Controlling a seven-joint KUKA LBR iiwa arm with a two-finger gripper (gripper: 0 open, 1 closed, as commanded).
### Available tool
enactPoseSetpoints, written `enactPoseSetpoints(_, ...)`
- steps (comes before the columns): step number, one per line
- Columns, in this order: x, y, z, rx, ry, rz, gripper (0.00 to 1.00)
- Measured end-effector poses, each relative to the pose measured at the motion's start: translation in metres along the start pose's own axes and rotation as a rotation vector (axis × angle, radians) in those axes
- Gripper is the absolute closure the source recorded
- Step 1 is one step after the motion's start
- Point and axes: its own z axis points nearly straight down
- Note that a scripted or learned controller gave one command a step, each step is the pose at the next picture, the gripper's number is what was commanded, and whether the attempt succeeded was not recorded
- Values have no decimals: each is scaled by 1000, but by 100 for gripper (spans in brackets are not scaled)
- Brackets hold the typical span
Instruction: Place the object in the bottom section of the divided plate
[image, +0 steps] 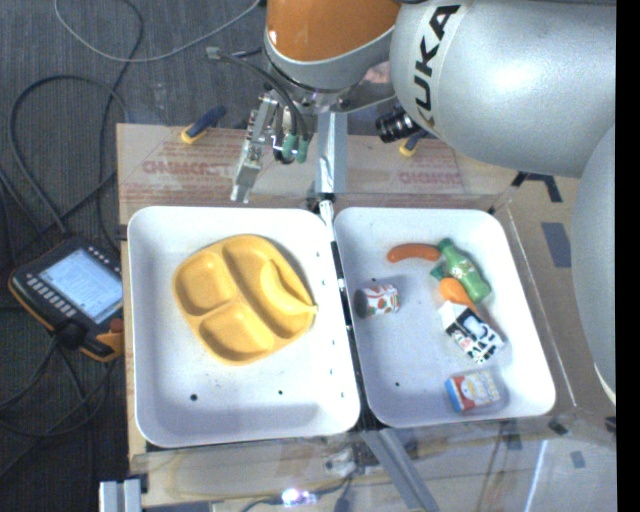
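The end effector (285, 165) hung with fingers spread, holding nothing, over the bins' far rims. The yellow divided plate (243, 297) lay below it toward the camera, white floor around it. The toy objects (456, 300) sat in the right bin (520, 260), down and to its right.

There are two white bins (150, 400) (520, 390). One yellow plate (243, 297) sits in the left bin. Six small things lie in the right bin: one hot dog (410, 253), one green bottle (462, 270), one carrot (456, 291), one can (378, 300), two little boxes (473, 335) (474, 391).
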Motion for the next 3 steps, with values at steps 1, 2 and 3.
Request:
enactPoseSetpoints(1,20,35,23,3,4,271,100)
enactPoseSetpoints(2,20,35,23,3,3,271,0)
enactPoseSetpoints(3,-2,-19,-60,4,-1,221,0)
